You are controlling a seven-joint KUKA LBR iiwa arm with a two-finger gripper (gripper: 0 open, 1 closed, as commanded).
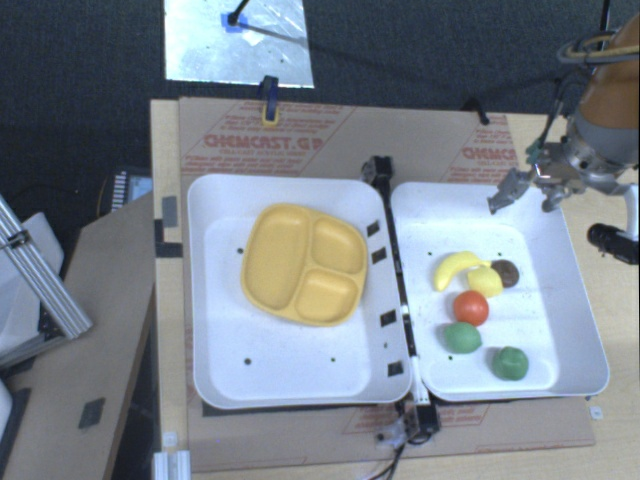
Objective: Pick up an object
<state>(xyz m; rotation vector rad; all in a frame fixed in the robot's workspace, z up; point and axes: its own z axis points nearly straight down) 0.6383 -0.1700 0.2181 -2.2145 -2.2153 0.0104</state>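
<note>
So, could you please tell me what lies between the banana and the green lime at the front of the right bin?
The red tomato, in the camera view.

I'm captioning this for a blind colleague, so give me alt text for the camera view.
An open gripper hovers over the far edge of the right bin, which holds a banana, a lemon, a brown fruit, a tomato and two green fruits. The left bin holds a yellow divided plate.
</note>
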